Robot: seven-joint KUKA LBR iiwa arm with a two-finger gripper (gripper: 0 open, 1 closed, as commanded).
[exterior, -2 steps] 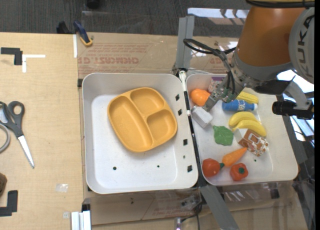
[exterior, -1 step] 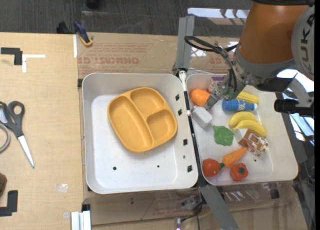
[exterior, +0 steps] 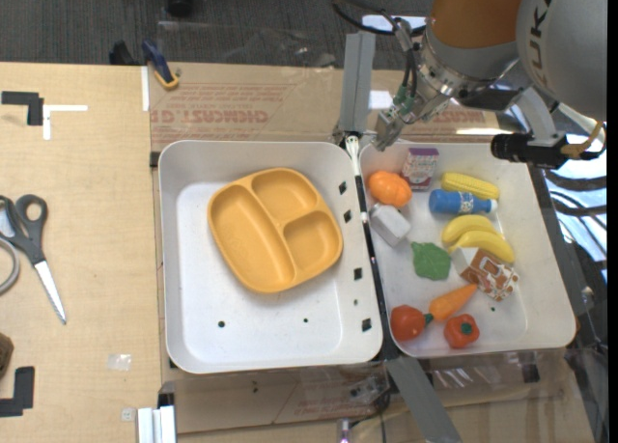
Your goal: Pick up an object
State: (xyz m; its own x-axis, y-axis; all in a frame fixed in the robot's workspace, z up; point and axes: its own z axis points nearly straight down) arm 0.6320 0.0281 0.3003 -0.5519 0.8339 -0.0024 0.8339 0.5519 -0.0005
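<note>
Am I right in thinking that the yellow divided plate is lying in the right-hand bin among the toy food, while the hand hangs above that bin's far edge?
Not quite: the camera view shows the yellow divided plate lying alone in the left bin, not among the toy food. The rest holds: the hand hangs above the far edge of the right bin, where the toy food lies.

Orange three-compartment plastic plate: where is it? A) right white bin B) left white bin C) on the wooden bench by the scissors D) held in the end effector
B: the orange three-compartment plastic plate lies flat inside the left white bin, apart from the toy food.
</note>
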